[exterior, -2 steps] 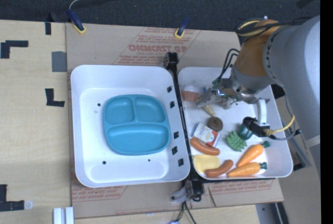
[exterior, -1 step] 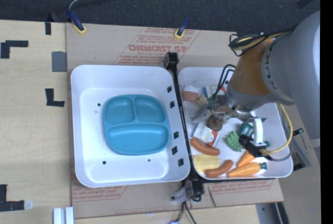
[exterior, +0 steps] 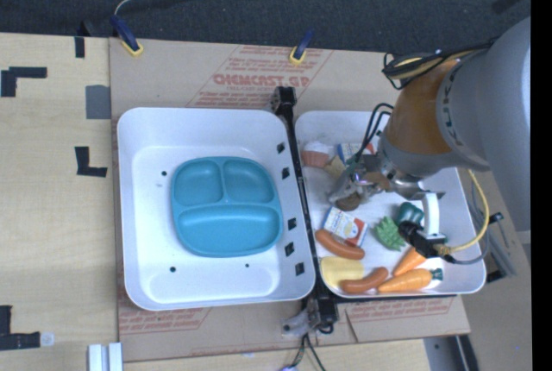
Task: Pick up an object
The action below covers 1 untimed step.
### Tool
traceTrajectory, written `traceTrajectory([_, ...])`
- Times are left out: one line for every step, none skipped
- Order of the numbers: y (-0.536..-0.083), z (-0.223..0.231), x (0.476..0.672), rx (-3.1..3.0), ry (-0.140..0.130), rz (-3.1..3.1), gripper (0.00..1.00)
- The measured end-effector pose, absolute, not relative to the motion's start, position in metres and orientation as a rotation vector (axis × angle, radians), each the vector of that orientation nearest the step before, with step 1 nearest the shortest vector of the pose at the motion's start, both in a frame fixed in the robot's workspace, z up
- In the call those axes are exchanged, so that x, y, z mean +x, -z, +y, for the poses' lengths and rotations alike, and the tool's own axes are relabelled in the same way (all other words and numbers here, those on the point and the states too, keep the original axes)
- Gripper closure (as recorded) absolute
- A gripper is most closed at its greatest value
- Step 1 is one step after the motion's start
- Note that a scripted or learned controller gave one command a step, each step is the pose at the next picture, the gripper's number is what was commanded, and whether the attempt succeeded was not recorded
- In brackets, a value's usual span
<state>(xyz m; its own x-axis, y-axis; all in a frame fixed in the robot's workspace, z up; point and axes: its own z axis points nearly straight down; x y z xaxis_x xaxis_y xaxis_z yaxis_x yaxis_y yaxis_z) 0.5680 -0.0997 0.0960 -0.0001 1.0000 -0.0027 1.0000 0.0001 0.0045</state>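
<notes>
My gripper (exterior: 347,186) is down in the right bin (exterior: 466,274), near its middle left, among toy foods. It hovers over or touches a brownish item (exterior: 348,201), and I cannot make out any grasp. Just below lie a red-and-white packet (exterior: 347,228) and a red sausage (exterior: 339,245). Along the bin's front edge are a second sausage (exterior: 366,279), a yellow piece (exterior: 335,267) and an orange carrot (exterior: 407,279). A green broccoli (exterior: 388,232) and a teal piece (exterior: 408,212) lie to the gripper's right.
The left bin (exterior: 142,145) holds a blue divided plate (exterior: 227,205). A black divider with clips (exterior: 293,188) runs between the bins. The arm's orange band (exterior: 418,115) and grey body cover the right bin's far right. A brown-and-white item (exterior: 316,157) lies at that bin's back left.
</notes>
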Motion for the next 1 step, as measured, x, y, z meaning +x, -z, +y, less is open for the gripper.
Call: traceTrajectory([-0.1846, -0.032, 0.58, 2.219, -0.001, 2.224, 1.0])
